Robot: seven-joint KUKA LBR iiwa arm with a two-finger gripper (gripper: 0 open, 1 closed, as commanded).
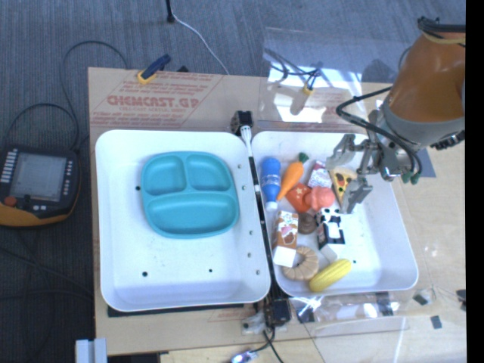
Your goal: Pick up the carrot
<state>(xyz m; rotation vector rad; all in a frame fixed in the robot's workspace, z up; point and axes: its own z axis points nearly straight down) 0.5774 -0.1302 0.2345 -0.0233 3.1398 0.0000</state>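
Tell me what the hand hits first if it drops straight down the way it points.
Probably the pizza slice, just under the hand. The carrot lies further left, off that line. Depth is hard to judge from this slant.

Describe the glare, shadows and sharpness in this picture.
Camera view: bright glare on the clear sheet behind the right bin; the white bins look nearly washed out; soft shadows under the blue tray; the carrot is fairly sharp, the gripper slightly soft.
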